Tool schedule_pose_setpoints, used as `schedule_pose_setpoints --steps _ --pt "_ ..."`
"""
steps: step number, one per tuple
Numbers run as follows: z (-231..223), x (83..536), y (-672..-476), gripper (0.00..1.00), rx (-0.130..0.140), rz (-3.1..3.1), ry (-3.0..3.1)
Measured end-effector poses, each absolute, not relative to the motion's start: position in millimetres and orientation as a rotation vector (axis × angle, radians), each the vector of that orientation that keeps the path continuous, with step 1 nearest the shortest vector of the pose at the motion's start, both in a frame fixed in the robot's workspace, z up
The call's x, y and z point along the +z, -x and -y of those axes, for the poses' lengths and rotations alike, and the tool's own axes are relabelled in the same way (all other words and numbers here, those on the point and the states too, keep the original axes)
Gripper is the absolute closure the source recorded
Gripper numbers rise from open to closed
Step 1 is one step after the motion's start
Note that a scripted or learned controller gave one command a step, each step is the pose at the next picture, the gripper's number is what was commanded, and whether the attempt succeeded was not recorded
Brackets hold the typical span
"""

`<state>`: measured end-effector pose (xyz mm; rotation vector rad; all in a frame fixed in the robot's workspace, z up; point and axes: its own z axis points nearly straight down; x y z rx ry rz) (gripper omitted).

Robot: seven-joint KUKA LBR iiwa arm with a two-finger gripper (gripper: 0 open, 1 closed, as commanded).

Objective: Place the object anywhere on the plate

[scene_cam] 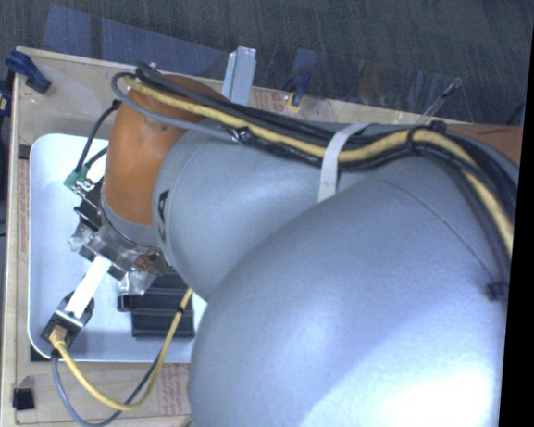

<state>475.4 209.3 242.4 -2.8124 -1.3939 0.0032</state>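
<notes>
Over left shallow white plastic bin point(50, 198), bulky grey robot arm point(336, 279) with orange band point(137, 164), two-finger metal gripper point(121, 262) low above bin floor, claw state cannot be told, black ribbed rectangular block point(161, 308) on bin floor just beside gripper.

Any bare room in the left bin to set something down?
Yes: the left bin floor along its left wall, back corner to mid-bin, bordered by the orange band. A thin strip by the front wall too. Crowded around the black ribbed block under the arm; everything right of that is hidden.
</notes>
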Motion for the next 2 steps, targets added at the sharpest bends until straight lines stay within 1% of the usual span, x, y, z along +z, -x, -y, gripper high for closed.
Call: schedule_pose_setpoints --steps 1,2 --pt "-212 250 -474.3 1.0 0.014 1.406 2.803" --pt "-219 235 -512.9 1.0 0.004 1.624 2.688"
